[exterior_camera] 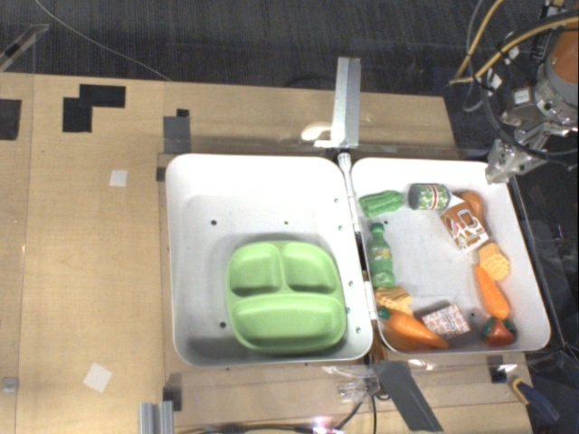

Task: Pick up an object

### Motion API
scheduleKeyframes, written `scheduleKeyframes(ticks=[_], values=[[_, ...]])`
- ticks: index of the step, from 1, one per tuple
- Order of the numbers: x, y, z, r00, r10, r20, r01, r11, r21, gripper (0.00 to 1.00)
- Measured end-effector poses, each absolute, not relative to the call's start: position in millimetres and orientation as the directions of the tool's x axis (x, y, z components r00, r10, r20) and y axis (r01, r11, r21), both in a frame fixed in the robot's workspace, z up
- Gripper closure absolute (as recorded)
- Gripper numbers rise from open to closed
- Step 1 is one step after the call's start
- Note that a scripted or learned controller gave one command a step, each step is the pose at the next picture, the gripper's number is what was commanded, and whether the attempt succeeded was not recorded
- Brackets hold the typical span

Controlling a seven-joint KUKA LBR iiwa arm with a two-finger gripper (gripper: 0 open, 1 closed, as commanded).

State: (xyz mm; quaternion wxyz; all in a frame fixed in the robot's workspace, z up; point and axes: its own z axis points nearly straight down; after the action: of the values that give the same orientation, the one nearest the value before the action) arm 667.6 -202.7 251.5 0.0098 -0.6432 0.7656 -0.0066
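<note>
Your worktop carries two shallow white bins side by side. The left bin holds a green divided tray, lying flat toward its near half. The right bin holds the loose objects you can pick from. Along its near edge lie an orange carrot, a small printed packet touching it, and a red-and-green piece in the near right corner. Up the right side runs a second carrot, then a ridged yellow-orange piece, then a brown printed pouch. Along the far wall lie a small can and a green piece, and a green bottle lies by the divider.

The pincer hangs over the far right corner of the right bin, above its rim. The pouch and can are the nearest objects, both apart from it, toward the left and nearer you. Nothing sits in the pincer, and you cannot tell how wide it stands.
</note>
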Motion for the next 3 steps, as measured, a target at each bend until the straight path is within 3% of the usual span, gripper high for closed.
scheduleKeyframes(ticks=[2, 3], values=[[672.1, -200.0, 279.5, -0.177, -0.984, -0.015, -0.983, 0.178, -0.043, 1.0], [653.9, -204.6, 263.0, 0.227, -0.974, 0.0, -0.974, -0.227, -0.008, 1.0]])
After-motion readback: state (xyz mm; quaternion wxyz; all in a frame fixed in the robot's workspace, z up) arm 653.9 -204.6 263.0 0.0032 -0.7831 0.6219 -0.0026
